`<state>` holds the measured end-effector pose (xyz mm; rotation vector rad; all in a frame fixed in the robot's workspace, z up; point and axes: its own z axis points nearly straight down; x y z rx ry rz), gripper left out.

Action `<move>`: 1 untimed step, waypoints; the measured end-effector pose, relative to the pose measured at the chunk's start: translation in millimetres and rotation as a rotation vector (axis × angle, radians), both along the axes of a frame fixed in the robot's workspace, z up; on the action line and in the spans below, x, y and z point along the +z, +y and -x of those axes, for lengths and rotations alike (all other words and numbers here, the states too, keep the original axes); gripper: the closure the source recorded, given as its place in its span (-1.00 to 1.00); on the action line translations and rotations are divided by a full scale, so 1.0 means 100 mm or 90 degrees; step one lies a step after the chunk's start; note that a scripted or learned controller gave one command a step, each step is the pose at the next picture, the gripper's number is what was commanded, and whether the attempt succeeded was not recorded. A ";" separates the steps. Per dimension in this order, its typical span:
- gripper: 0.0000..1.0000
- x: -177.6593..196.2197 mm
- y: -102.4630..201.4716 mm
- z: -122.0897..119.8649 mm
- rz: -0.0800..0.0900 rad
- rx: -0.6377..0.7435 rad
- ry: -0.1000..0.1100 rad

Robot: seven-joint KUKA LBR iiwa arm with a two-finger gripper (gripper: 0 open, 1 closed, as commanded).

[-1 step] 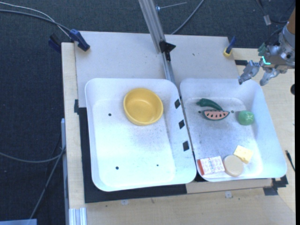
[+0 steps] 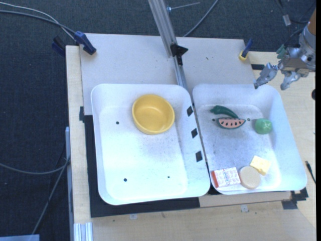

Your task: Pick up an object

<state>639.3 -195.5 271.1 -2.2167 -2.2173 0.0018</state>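
Camera view is laid out with two shallow white bins side by side on a pale bench; in the left white bin (image 2: 108, 185) a round yellow plastic bowl (image 2: 153, 114) is seen standing upright near the far wall, alone on a floor speckled with dark flecks; a slanted metal pole (image 2: 165, 26) is seen running down to the seam between the bins. In the right white bin (image 2: 286, 134) the candidate objects are gathered: a dark green curved vegetable-shaped toy (image 2: 222, 111) is seen touching the top of a red watermelon-slice toy (image 2: 231, 122); a small round green ball-like toy (image 2: 262, 126) is placed just beside the slice, to its right; at the near wall a red-and-white printed flat packet (image 2: 225, 176) is set against a pale tan round disc (image 2: 250, 177), with a yellow cheese-like wedge (image 2: 260, 164) touching the disc from behind. The two-finger grey gripper (image 2: 275, 78) is seen above the far right rim of that bin, its fingers spread apart with nothing between them, well apart from every toy; no object stands between it and the bin floor. The arm is cut off by the right edge; the packet's print is too small to be read.
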 end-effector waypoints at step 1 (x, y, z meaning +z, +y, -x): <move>-1.00 -0.60 0.05 0.04 0.000 0.000 0.003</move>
